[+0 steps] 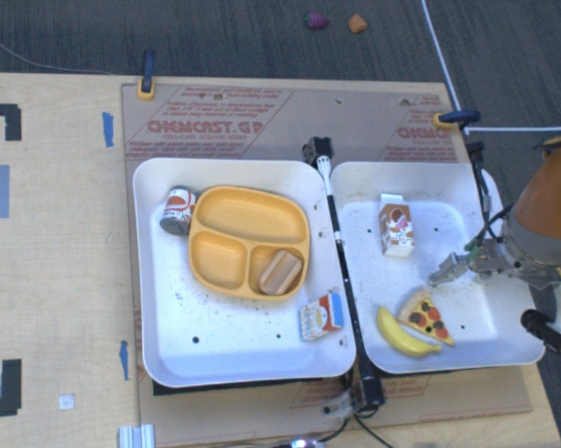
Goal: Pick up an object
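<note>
In the right bin (504, 348), the tool (445, 272) sits low over the bin floor, reaching in from the right side; its metal tip lies just above the pizza slice (427, 317), apart from it. Nothing is seen between the fingers, and whether they are spread or pressed together cannot be told. A banana (403, 334) lies touching the pizza slice along the near wall. A small carton (396, 228) lies toward the far wall, well apart from the tool. In the left bin (168, 343), a yellow divided tray (226, 217) holds a bread-like piece (280, 272) in its lower right compartment. A can (176, 211) lies against the tray's left edge. A small packet (320, 316) lies near the right wall. Both bins rest on the worktop (47, 278).
</note>
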You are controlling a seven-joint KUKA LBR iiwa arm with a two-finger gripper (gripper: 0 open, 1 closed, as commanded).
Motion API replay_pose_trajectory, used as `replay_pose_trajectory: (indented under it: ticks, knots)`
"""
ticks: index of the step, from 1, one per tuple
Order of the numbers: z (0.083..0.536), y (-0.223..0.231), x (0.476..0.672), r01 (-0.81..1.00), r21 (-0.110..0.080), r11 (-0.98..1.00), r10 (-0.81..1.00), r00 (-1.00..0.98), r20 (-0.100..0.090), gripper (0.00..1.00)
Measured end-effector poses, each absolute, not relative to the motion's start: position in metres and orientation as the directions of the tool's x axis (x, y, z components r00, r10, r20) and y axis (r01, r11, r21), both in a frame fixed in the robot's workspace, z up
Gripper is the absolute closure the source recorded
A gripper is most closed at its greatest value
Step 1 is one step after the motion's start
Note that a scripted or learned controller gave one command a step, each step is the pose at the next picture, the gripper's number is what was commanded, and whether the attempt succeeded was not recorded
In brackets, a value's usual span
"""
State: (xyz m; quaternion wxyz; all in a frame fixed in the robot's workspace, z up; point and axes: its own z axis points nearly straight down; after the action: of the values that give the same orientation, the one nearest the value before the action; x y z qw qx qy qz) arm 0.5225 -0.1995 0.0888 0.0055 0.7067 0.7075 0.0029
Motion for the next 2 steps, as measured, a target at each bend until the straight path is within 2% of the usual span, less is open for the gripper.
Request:
replay_pose_trajectory:
  ticks: [1,2]
  knots:
    - [0.089,-0.146,0.483,1.0,0.014,0.0,1.0,0.0,-0.006,0.0]
    - [0.1,-0.15,0.485,1.0,0.023,-0.004,1.0,0.005,-0.017,1.0]
